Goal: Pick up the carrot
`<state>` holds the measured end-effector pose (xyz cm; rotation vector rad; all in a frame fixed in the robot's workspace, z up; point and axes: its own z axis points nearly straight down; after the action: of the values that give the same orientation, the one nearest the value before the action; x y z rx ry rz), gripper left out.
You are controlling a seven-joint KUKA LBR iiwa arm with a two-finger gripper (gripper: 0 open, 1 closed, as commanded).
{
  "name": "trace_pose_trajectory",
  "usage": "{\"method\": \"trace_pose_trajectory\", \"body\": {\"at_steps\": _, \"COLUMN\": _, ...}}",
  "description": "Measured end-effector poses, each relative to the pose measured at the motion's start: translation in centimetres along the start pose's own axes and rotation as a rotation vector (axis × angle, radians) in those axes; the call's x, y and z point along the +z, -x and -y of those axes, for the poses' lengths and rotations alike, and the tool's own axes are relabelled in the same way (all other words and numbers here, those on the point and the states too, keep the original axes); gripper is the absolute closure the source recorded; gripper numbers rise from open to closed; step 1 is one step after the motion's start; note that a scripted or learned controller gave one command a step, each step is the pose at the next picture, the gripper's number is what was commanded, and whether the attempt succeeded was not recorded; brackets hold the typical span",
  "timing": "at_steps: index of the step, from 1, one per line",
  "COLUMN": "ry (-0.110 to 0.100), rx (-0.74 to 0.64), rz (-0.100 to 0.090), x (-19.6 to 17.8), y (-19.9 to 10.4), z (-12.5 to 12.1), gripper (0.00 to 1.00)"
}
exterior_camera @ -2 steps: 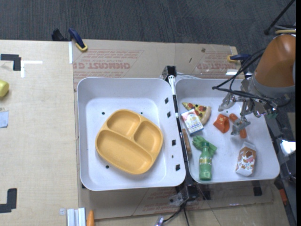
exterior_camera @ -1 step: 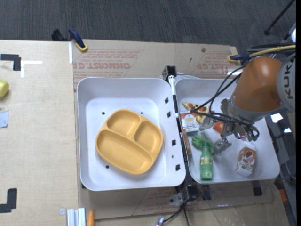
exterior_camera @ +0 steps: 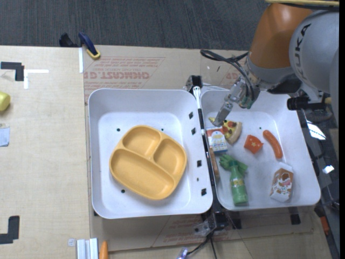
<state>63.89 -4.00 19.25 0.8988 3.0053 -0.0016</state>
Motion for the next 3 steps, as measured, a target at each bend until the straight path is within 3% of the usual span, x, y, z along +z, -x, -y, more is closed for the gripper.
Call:
{"method": "trace_pose_trajectory", "body": {"at_steps": 1, "ry": -0.003, "rx": 0.214, "rz": -0.004, "x": 0.1, "y": -9.4, "z": 0.0, "gripper": 0.0}}
{"method": "trace_pose_trajectory", "body": {"at_steps": 2, "ry": -0.002, "rx": 0.154, "rz": -0.005, "x": 0.0, "y": -19.1, "z": 0.2, "gripper": 0.0}}
{"method": "trace_pose_trajectory", "body": {"at_steps": 3, "ry": 0.0, "rx": 0.027, "rz": -0.002, "x": 0.0, "y": -15.0, "z": -5.5, "gripper": 0.0}}
